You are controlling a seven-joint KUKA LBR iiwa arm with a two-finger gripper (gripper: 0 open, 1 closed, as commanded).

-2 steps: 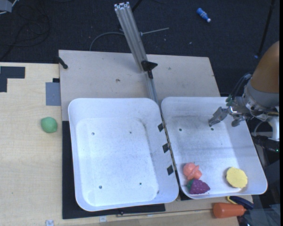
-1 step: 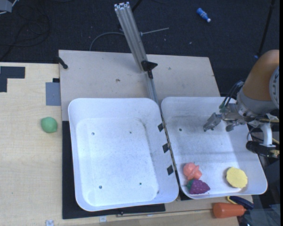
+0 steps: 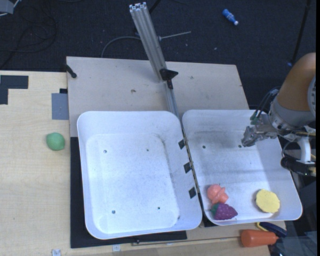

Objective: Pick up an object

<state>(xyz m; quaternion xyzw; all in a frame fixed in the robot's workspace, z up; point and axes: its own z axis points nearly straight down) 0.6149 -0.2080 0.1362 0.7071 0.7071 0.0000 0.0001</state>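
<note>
A pale wooden bench [image 3: 21, 196] over a dark floor carries two shallow white bins side by side. The left bin [image 3: 90, 127] has only its speckled floor showing. In the right bin [image 3: 202, 121], three small things lie along the near edge: an orange-pink toy [image 3: 217, 193] touching a purple grape-like toy [image 3: 224, 212] just below it, and a yellow round piece [image 3: 268, 201] apart to their right. The gripper [image 3: 248, 138] hangs over the right bin's upper right part, well apart from all three; whether it is spread or pressed together cannot be told. A green ball [image 3: 55, 141] sits on the bench left of the bins.
</note>
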